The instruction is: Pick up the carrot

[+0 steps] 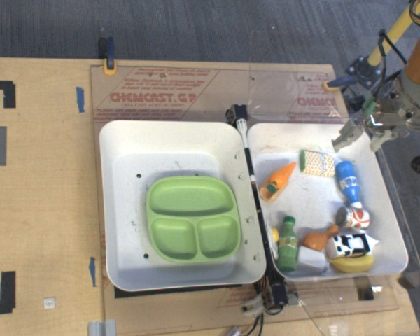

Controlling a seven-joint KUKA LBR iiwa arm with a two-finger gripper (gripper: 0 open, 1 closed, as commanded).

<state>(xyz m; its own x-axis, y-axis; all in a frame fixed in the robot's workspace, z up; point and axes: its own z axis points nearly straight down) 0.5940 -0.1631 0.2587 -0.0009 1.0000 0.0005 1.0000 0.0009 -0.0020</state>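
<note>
The left bin [119, 208], far from the claw [358, 133], holds a green three-compartment tray [193, 218] lying flat in its middle. The right bin [395, 247] sits directly under and below the claw and holds a clutter of small things. The claw hangs over that bin's far right corner, its two fingers spread apart and gripping nothing.

The carrot [278, 180] is a short orange toy — tapered, with a paler yellowish end pointing down-left — lying tilted near the divider, to the claw's lower left. Between it and the claw lies a speckled card [316, 162]. Just below the claw lies a blue bottle [347, 179]; farther off, a green bottle [288, 242], a cow-patterned toy [351, 244] and a banana [351, 262].
</note>
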